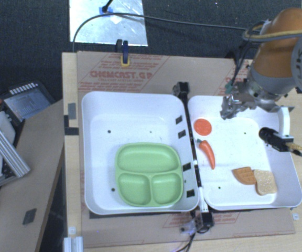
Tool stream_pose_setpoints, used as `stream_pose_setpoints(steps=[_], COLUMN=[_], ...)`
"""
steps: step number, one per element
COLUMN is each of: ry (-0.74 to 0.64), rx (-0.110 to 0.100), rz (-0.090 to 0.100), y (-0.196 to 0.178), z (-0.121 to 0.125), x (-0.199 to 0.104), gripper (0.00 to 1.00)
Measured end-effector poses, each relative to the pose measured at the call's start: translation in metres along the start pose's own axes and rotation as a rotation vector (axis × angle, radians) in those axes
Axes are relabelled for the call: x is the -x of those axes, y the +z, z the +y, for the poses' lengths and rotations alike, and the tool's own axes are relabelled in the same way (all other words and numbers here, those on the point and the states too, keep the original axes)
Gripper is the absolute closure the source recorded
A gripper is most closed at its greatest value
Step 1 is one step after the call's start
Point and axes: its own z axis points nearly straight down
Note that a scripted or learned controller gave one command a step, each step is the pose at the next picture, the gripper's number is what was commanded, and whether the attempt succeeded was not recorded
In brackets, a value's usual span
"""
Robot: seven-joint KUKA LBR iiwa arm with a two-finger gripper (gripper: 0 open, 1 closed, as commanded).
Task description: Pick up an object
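Currently gripper is hung above right bin, nothing seen held, finger opening not discernible. Nearest: orange disc, down-left; chili beyond.

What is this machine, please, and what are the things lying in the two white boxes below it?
It is a robot arm, grey and orange, reaching in from the right. One fixed camera looks down on the bench at a slant. At the arm's end is a claw, hanging over the far part of the right bin. I see nothing held in it. That bin contains an orange disc, a red pepper and two bread-like pieces. The left bin holds a green tray with three compartments. The arm's job is to pick up one object.
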Motion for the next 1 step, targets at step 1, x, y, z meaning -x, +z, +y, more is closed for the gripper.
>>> stream_pose_setpoints(steps=[1], ry=[0.0], rx=[-0.001], rz=[0.0], y=[0.0134], z=[-0.0018], x=[-0.0523], gripper=[1.0])
